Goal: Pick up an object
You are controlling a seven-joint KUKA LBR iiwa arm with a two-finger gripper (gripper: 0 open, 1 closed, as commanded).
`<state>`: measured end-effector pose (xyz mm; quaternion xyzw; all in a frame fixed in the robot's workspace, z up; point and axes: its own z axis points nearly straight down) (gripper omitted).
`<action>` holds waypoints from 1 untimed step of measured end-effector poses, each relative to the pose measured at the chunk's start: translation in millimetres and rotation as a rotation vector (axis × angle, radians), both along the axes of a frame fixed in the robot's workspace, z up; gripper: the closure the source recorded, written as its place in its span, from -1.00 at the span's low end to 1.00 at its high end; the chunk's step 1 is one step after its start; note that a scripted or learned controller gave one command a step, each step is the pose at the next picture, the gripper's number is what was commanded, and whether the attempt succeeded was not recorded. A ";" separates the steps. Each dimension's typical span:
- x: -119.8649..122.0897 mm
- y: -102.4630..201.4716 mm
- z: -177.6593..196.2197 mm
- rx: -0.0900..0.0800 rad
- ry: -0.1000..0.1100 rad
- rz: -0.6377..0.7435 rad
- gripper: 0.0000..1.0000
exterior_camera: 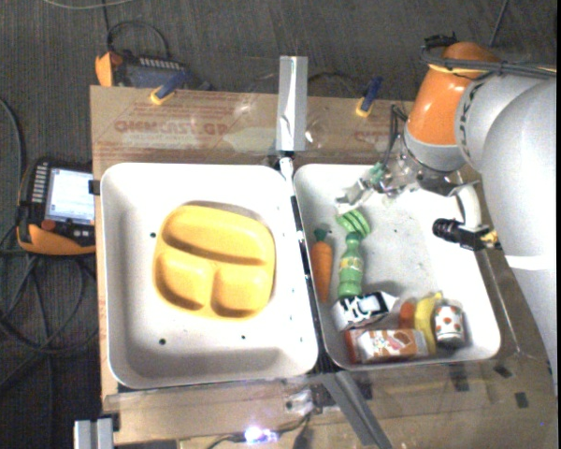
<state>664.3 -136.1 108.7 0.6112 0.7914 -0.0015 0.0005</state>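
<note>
Hovering over the right bin's (486, 279) far end, the gripper (366, 187) is small and blurred; cannot tell its state. Just nearer the camera than it lies a green object (352, 251), with a carrot (323, 262) beside it toward the left bin (112, 279). Black-and-white carton (365, 307), red packet (385, 344), yellow piece (426, 318) and small can (449, 325) cluster at the right bin's near end. Yellow divided tray (215, 260) sits in the left bin.
</note>
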 end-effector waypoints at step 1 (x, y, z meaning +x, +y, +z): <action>-36.9 31.5 -19.0 -0.005 -0.013 -0.093 -1.00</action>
